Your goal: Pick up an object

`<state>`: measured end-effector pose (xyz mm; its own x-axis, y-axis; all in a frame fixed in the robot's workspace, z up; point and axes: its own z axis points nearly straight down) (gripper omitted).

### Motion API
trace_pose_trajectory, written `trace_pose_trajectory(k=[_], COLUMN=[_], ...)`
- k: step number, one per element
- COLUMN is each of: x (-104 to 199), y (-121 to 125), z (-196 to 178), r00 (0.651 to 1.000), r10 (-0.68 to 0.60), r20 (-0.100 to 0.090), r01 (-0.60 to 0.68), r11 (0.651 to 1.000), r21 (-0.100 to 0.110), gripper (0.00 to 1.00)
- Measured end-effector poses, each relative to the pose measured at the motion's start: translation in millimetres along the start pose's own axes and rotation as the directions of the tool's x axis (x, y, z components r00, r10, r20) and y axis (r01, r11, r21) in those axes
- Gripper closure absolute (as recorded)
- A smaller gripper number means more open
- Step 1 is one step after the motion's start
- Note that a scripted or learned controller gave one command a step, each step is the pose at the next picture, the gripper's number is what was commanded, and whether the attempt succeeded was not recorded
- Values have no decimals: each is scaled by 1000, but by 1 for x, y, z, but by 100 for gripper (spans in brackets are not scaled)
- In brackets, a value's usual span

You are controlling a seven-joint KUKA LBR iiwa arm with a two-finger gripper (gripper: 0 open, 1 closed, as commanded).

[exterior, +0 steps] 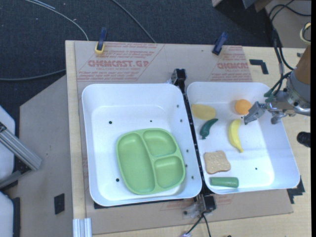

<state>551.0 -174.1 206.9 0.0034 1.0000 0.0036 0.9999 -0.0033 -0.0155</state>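
The grey metal jaws (257,111) hang over the upper right part of the right shallow white bin (276,174), just beside the small round orange fruit (242,106). I cannot tell whether they are released or clenched, and nothing shows between them.

The curved yellow banana (235,135) lies near, a little below and to the left. The other possible targets are further left and lower: a pale yellow rounded piece (203,111), a dark green pepper-like piece (208,127), a tan slice of toast (217,162) and a green long piece (224,182).

The risk, I think, is that the round orange fruit rolls away when one side touches it first, or that the descent lands between orange and banana and catches neither. The bin wall is also close on the right.
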Motion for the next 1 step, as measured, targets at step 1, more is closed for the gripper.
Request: trace_pose_trajectory(k=[1], x=[0], y=[3], z=[-7], r00=[1000], r10=[-3], r20=[3], r01=[3], r11=[1000], r21=[-14], gripper=[0])
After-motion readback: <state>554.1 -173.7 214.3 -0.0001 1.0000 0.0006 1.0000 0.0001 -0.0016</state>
